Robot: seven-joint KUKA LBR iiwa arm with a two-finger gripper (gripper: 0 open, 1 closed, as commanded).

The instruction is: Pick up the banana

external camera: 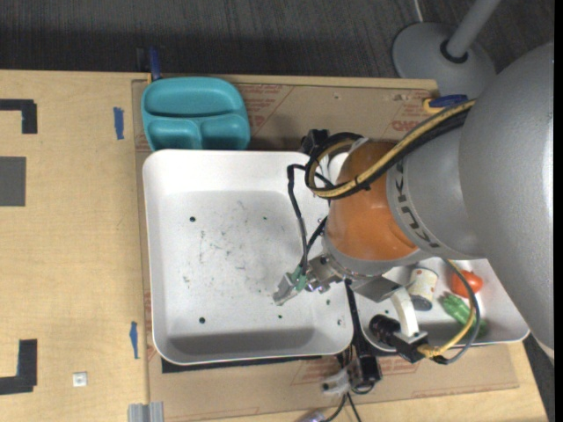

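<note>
My gripper (292,285) hangs low over the right part of the left white bin (176,236), close to the wall it shares with the right bin. Its tip is small and grey-green against the bin floor. The orange wrist band (369,209) and the big grey arm body (493,174) cover most of the right bin (506,323). In the uncovered strip of the right bin lie a small white piece (423,281), an orange-red piece (471,280) and a green piece (456,309).
A teal divided tray (195,112) stands behind the left bin at the back. The left bin's floor bears scuff marks and small dark holes. Brown bench surface (70,236) lies to the left of the bins.
</note>
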